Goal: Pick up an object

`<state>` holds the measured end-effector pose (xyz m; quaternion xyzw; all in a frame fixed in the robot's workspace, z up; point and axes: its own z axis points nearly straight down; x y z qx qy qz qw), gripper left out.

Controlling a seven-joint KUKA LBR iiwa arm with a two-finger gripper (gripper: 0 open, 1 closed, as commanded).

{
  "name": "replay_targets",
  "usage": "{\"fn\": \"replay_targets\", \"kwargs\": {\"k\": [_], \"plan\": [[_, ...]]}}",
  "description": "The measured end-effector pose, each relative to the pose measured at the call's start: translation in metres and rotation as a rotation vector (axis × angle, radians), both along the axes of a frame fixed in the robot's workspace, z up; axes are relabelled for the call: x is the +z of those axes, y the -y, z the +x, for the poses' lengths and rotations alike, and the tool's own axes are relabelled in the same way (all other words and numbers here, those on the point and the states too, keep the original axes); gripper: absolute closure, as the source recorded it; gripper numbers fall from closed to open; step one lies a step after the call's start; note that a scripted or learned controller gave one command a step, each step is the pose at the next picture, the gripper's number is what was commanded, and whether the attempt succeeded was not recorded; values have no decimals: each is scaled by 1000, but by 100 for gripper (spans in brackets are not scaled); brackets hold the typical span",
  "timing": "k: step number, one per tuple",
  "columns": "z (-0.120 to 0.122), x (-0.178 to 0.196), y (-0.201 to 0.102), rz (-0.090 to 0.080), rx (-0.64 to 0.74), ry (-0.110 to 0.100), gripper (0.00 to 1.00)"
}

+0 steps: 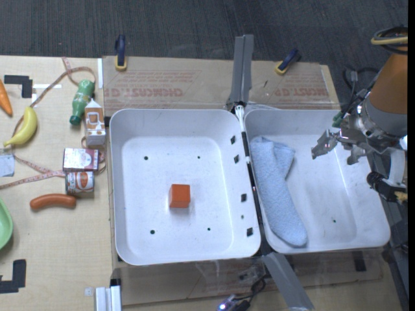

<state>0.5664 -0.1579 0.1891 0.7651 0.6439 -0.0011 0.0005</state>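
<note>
The left bin [130, 173], in the middle of the frame, holds an orange cube [180, 195] near its centre. The right bin [363, 235] holds a blue cloth [275, 190] along its left side. The gripper [337, 144] hangs above the right bin's upper right part, fingers spread apart, holding nothing.

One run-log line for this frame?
gripper: over right bin, holding nothing | blue cloth: right bin | orange block: left bin

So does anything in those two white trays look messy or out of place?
Nothing is spilled or broken. The one untidy thing is the pale blue cloth in the right bin: it lies rumpled and slanted along the left wall. The orange block sits squarely in the left bin.
</note>
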Motion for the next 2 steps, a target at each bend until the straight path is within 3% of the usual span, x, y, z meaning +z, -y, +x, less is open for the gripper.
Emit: {"fn": "replay_targets", "kwargs": {"k": [1, 2], "plan": [[51, -96, -25, 0, -148, 3, 0], [37, -3, 37, 0, -272, 1, 0]]}}
